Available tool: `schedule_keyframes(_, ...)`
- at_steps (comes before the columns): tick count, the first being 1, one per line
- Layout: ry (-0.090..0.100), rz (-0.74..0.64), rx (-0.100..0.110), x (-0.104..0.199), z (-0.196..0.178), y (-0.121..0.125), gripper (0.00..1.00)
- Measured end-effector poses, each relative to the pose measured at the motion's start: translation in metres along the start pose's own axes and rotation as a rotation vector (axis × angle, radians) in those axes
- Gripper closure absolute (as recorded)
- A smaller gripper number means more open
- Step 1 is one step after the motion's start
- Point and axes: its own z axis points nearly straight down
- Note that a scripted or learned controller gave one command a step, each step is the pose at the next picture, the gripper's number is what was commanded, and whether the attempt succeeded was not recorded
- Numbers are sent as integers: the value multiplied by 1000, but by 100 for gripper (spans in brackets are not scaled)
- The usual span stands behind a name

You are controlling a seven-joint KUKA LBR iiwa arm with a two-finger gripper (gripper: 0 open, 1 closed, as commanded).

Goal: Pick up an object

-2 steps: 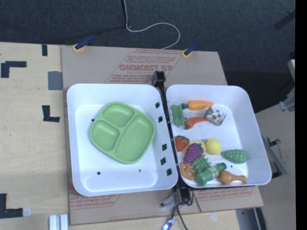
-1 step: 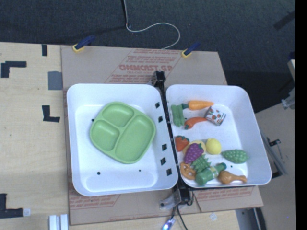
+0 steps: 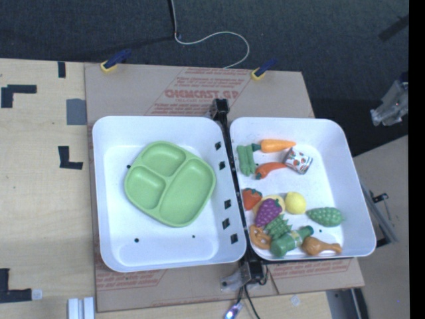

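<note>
The right bin [image 3: 348, 178] holds several toy foods. Near its back lie an orange carrot [image 3: 275, 145], green beans [image 3: 246, 159], a red-and-white can [image 3: 298, 160] and an orange chili [image 3: 271, 169]. Toward the front are a red tomato [image 3: 251, 198], purple grapes [image 3: 267, 212], a yellow lemon [image 3: 295, 203], a knobbly green vegetable [image 3: 324, 216] and a brown drumstick [image 3: 321, 247]. A grey part of the arm, likely the gripper [image 3: 390, 107], hangs outside the bins at the far right, well away from every object.
The left bin [image 3: 109, 178] holds a green divided plate [image 3: 169, 183]. Both bins rest on a cardboard sheet [image 3: 199, 92] clipped to the bench. A white cable [image 3: 212, 38] loops behind it. A dark floor lies beyond the bench.
</note>
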Motion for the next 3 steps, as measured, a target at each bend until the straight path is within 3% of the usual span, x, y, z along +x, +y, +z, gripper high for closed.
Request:
schedule_keyframes(1,-2,10,11,-5,-4,0,100)
schedule_keyframes(3,-4,9,11,-5,-24,1,100)
